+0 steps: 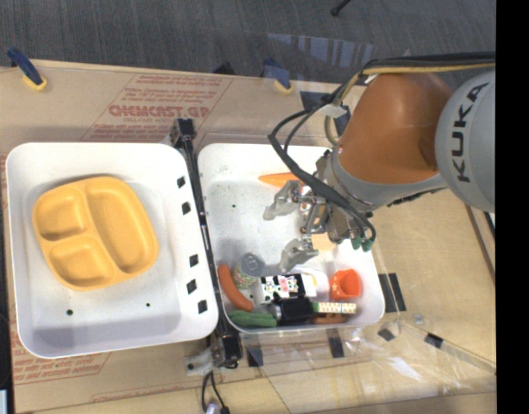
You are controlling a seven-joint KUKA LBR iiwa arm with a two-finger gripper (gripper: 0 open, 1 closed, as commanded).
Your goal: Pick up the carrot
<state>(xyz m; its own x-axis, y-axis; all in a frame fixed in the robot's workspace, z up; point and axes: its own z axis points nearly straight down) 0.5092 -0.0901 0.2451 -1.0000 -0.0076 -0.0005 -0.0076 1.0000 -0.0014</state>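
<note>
The carrot (277, 178) is a small orange piece lying at the far side of the right bin (234, 192), its right end hidden under the arm's wrist. My gripper (291, 226) hangs over the middle of that bin, just in front of the carrot and apart from it. Its two metal fingers (282, 202) are spread wide, so it is open, and only bare bin floor shows between them.
Clutter fills the right bin's near end: a red sausage (233, 287), a green piece (252, 318), a small can (247, 268), a printed box (286, 285) and an orange cup (344, 285). A yellow divided plate (93, 229) lies in the left bin (22, 317).
</note>
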